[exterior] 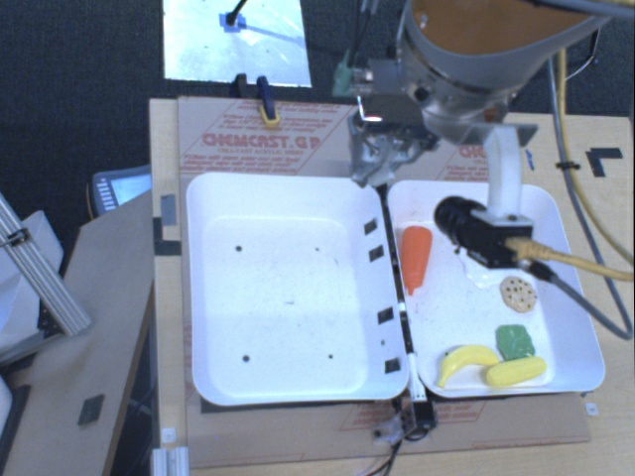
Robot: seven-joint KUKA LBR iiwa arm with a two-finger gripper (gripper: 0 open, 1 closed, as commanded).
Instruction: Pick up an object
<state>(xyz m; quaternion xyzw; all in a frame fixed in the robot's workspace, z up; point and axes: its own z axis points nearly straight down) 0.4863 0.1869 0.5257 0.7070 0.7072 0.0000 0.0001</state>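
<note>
The right bin [571, 266] holds an orange carrot [414, 256] near its left wall, a round speckled cookie [517, 294], a green piece [514, 340], a yellow banana [464, 362] and a second yellow piece [517, 371] at the front. My gripper [380, 164] hangs over the far end of the divider between the two bins, well above and behind the carrot. Nothing shows in its grasp.
The left bin [288, 296] lies beside the right one, with black clips [377, 254] along the shared wall. A cardboard sheet [258, 137] lies under both bins. A shiny metal plate [235, 28] sits behind them.
</note>
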